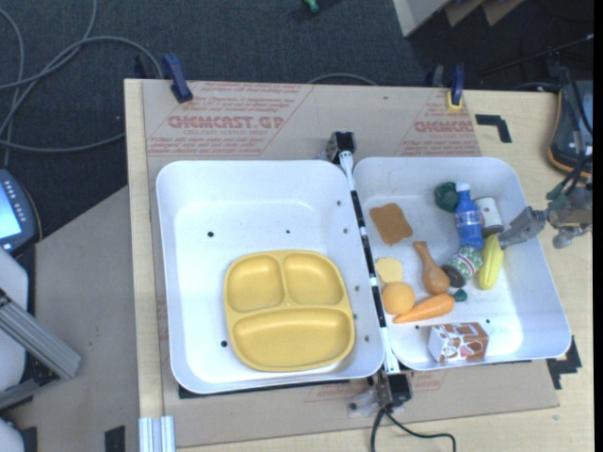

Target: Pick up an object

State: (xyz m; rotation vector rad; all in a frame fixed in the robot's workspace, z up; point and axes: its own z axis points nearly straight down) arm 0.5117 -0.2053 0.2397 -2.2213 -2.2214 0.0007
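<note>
While the left bin is taken up mostly by a yellow compartment tray set toward its near side, a wide band of bare white floor is left along its far wall and down its left wall. The tray's near-right corner lies close to the divider where the two bins meet.

In the right bin, the objects are crowded into the middle. Just right of the divider, a brown bread slice is seen toward the far side, with a pale round piece and an orange nearer. A carrot lies beside the orange, angled toward the right, and a brown drumstick-shaped piece is placed just beyond it. A small printed carton sits close to the near wall. Further right, a blue bottle stands next to a dark green item, a small can lies below the bottle, and a banana rests just beside the can. A white box is found by the bottle's right side.

Open floor is left along the far-left corner of this bin and in its near-right part.

At the right wall of the bin, the gripper is seen above the rim, near the banana and white box; whether its fingers are apart or together cannot be told, and nothing is seen between them.
</note>
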